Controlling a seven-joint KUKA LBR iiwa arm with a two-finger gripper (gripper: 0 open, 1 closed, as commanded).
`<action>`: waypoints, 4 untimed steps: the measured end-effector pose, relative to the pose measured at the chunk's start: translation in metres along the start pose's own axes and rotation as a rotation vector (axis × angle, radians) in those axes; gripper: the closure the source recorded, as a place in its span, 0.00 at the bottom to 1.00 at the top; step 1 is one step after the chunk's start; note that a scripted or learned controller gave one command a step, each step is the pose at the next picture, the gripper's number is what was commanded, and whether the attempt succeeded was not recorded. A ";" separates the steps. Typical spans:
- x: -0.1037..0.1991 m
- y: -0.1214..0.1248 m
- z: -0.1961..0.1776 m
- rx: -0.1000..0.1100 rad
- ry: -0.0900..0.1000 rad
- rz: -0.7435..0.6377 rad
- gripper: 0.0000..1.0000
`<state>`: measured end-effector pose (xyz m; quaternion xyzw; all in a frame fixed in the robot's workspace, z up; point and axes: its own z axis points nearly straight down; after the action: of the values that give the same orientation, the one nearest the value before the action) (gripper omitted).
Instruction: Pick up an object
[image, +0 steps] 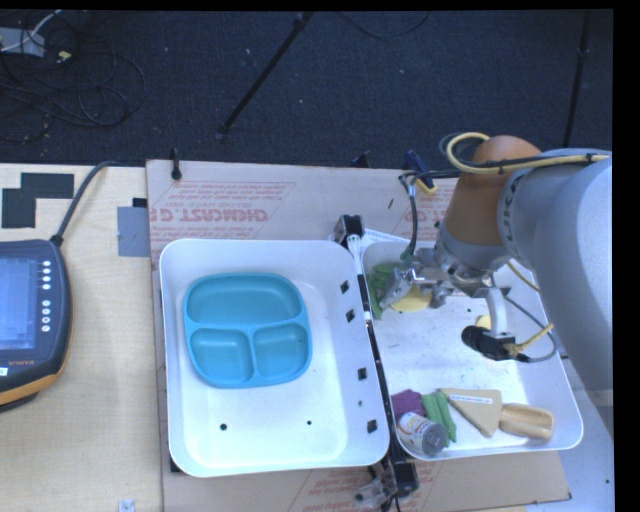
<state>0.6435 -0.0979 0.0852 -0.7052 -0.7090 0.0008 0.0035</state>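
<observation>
The brown cardboard sheet (225, 205) under the two white bins has red print on it. The print is upside down from here, and the letters look like "CHEMCRAFT", but that is not sure. More red print shows on the cardboard at the bottom, too small to read. The screen (25, 300) on the left is too blurry to read.

Tray (246, 328) in left bin (185, 420) (objects (470, 412) in right).
</observation>
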 end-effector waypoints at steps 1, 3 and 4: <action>0.013 -0.001 -0.001 0.000 -0.009 0.006 0.00; 0.013 -0.001 -0.001 0.000 -0.008 0.007 0.00; 0.013 -0.001 0.000 0.000 -0.007 0.007 0.00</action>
<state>0.6428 -0.0851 0.0857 -0.7078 -0.7064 0.0034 0.0009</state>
